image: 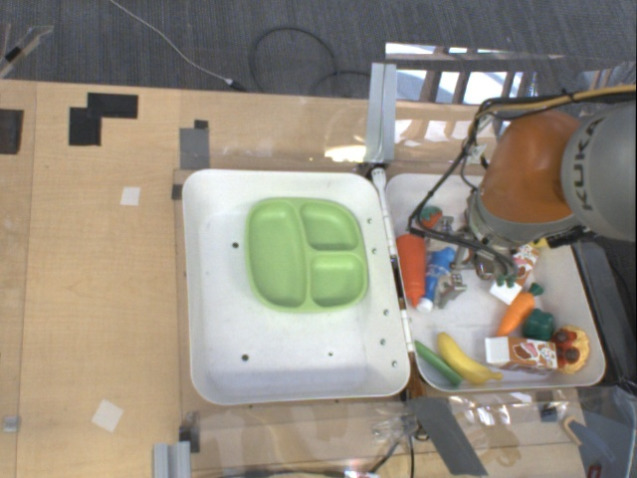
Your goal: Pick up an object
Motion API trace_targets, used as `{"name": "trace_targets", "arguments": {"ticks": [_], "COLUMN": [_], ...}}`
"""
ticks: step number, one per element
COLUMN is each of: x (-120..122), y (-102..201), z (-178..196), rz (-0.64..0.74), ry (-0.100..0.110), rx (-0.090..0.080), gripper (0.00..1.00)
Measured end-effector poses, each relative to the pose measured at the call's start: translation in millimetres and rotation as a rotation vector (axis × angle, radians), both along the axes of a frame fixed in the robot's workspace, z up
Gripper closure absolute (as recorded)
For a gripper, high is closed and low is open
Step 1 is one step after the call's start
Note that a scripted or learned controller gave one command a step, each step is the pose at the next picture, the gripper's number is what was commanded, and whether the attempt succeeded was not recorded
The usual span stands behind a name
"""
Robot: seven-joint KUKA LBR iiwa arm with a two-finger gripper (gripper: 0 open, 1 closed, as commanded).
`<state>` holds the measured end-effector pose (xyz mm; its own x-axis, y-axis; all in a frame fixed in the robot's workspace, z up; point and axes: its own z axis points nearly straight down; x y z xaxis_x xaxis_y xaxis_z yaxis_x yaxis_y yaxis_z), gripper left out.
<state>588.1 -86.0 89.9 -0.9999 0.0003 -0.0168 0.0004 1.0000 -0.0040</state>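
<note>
Fingers' state impossible to tell, gripper low over crowded right white bin, risking nudging blue plastic bottle against orange toy carrot.

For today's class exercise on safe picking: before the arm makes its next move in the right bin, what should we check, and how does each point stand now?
1. Gripper over the right bin: ok, low among the toys.
2. Fingers open or shut: cannot tell, the wrist hides them.
3. Anything held: cannot tell.
4. Nearest targets: ok, the blue bottle and orange carrot lie just beside the gripper.
5. Crowding: not ok, those two lie packed side by side.
6. Green divided plate in the left bin: ok, apart from the arm.
</note>
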Motion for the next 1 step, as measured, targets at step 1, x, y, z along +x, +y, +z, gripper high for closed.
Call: {"name": "trace_targets", "arguments": {"ticks": [1], "x": [1.5], "y": [-1.1], "z": [0.1], "rz": [0.045], "ry": [0.0], "rx": [-0.003], "gripper": [0.0]}}
